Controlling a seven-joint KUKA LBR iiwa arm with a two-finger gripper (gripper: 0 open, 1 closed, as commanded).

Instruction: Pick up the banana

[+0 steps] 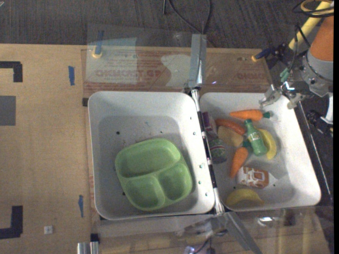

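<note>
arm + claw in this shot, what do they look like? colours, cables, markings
The arm is grey with an orange band above the wrist. Yellow and black cables loop over its top, and a blue-tipped fitting sticks out on its left in the view. The claw is small, pale metal, with thin light prongs. No readable markings at this size.

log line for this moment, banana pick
task: pick banana | gripper: above right bin's far edge, nothing held | banana: near end of right bin, untouched | left bin: green tray
</note>
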